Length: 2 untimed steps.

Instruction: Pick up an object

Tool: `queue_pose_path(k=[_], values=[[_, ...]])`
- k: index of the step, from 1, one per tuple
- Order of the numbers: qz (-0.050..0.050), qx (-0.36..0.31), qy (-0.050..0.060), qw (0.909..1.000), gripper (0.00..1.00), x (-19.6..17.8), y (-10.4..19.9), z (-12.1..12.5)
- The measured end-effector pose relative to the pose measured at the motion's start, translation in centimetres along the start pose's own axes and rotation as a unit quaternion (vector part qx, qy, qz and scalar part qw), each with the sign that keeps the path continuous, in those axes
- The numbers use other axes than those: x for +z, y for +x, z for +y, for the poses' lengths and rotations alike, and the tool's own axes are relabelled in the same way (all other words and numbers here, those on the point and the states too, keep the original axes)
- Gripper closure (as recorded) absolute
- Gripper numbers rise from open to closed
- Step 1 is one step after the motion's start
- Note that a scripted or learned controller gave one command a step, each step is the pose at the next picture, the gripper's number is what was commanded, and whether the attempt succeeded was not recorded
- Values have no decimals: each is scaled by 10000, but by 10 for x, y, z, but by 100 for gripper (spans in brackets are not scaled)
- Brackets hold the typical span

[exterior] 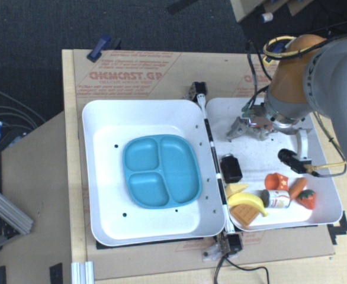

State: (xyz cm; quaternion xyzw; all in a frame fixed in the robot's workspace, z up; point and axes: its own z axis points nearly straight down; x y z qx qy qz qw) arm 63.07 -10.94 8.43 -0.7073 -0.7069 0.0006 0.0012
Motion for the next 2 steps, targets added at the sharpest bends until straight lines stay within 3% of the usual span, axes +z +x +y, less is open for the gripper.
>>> queue_pose_path(k=[1,2], values=[[1,3,-9,10000,100,-11,0,1],[2,5,-7,10000,0,-10,0,1]])
